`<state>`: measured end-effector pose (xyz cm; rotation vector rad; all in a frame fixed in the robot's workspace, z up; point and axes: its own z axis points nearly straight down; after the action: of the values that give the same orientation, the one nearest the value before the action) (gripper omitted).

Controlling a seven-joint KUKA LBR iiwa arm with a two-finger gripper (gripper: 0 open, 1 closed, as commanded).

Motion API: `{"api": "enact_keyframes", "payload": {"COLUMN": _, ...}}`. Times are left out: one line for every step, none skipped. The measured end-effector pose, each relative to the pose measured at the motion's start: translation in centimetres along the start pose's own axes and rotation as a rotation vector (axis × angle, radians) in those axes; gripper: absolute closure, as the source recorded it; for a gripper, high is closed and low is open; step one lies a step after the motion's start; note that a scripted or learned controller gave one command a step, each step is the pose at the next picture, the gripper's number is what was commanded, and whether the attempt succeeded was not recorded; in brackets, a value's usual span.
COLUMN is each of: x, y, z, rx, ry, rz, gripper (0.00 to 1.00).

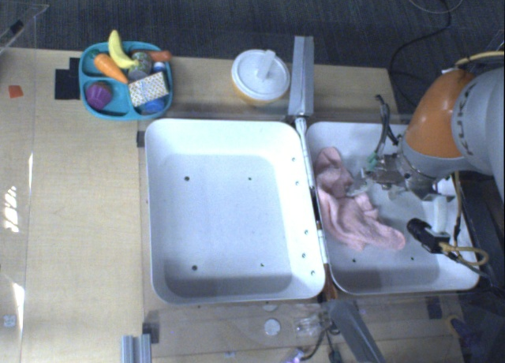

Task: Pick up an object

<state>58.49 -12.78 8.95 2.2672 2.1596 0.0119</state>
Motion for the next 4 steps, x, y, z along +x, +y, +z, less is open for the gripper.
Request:
{"api": "enact_keyframes", "payload": {"x": 0.0, "y": 0.0, "z": 0.0, "rx": 0.0, "ry": 0.0, "rz": 0.0, "gripper": 0.0}}
{"api": "enact_keyframes", "payload": {"x": -1.9, "y": -7.0, "z": -0.2, "rx": -0.003, "ry": -0.002, "rz": -0.171, "gripper": 0.0}}
{"api": "enact_keyframes", "payload": {"x": 3.6, "y": -2.9, "z": -0.1, "rx": -0.005, "ry": 0.001, "rz": -0.269, "gripper": 0.0}}
{"api": "enact_keyframes", "payload": {"x": 3.6, "y": -2.5, "z": -1.5, "rx": -0.017, "ry": -0.003, "rz": -0.27, "gripper": 1.0}}
